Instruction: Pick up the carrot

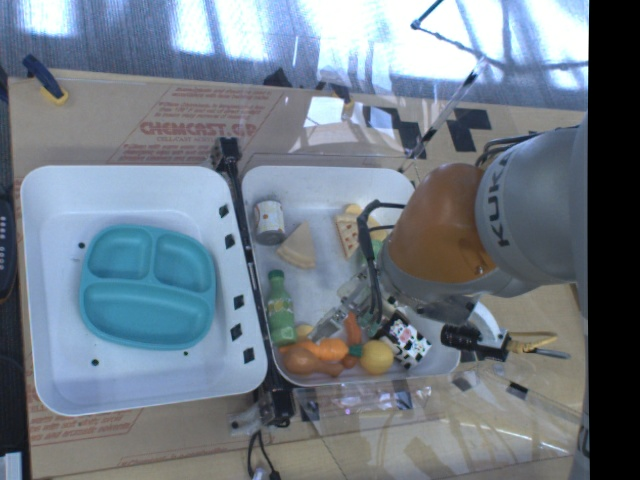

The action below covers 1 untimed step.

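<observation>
Reaching in from the right, the pincer [352, 320] sits low in the right bin [320, 183], over the clutter at the bin's near edge. I see metallic finger parts around an upright orange piece, but I cannot tell how wide the pincer stands, nor whether it grips anything.

The carrot [326, 349] lies on its side just below the pincer, near the front wall of the right bin, resting against a brown rounded item [303, 363]. A lemon [377, 357] sits just right of it, and a black-and-white cow-patterned toy [407, 340] lies beside the lemon.

Above the pincer, the arm's orange band [440, 223] and grey housing [535, 208] lean over the bin's right half, and a black cable [368, 248] loops down toward the wrist.

Open floor remains in the middle of the right bin. A green bottle [279, 306] lies along the left wall, close to the divider between the bins. A small can [268, 221] and a tan wedge [297, 247] sit farther back, with pale cheese-like pieces [350, 230] near the arm.

The left bin [60, 198] holds a blue divided plate [148, 285], well apart from the arm.

The arm covers the right bin's right wall and far right corner. The items at the front edge crowd and overlap, so I cannot make out their outlines with certainty.
</observation>
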Each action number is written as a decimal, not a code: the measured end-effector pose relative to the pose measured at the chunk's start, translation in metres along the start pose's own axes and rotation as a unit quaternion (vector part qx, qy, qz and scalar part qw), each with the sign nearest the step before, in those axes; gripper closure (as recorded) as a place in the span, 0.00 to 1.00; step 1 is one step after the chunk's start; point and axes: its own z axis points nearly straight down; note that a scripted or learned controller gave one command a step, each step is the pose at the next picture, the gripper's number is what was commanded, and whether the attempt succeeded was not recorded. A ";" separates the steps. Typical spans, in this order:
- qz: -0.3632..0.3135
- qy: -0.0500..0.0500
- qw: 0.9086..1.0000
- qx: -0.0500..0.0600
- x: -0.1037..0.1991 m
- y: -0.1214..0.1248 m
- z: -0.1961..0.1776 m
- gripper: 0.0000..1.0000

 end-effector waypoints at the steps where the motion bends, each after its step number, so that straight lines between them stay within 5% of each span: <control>1: -0.003 0.008 1.000 0.001 0.028 0.018 0.033 0.00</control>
